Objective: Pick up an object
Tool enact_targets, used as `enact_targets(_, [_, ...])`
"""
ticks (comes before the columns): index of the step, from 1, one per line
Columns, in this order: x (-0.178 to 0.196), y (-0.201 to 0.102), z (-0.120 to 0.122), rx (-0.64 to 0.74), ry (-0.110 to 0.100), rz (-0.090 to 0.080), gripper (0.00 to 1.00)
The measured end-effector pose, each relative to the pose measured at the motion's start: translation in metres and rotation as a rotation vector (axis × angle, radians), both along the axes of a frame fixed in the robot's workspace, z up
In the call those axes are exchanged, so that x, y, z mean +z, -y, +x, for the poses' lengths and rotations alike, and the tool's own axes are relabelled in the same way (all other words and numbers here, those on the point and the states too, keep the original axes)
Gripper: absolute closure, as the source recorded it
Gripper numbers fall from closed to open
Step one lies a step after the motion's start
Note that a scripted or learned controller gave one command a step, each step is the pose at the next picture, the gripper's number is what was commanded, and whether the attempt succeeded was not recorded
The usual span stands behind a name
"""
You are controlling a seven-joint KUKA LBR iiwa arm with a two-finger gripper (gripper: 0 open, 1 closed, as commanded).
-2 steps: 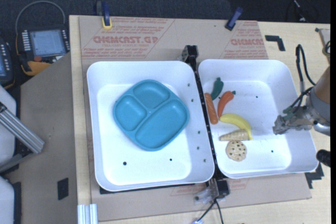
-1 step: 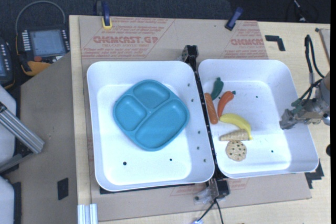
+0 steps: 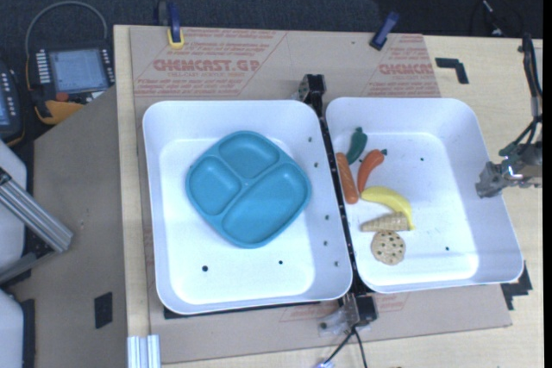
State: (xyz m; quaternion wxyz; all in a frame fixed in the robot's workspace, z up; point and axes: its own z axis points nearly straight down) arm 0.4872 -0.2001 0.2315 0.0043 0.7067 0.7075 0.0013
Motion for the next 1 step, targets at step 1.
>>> enact_targets(1, [-0.0053, -0.0556, -0.0075, 0.004, -0.010, 0.008, 1.00])
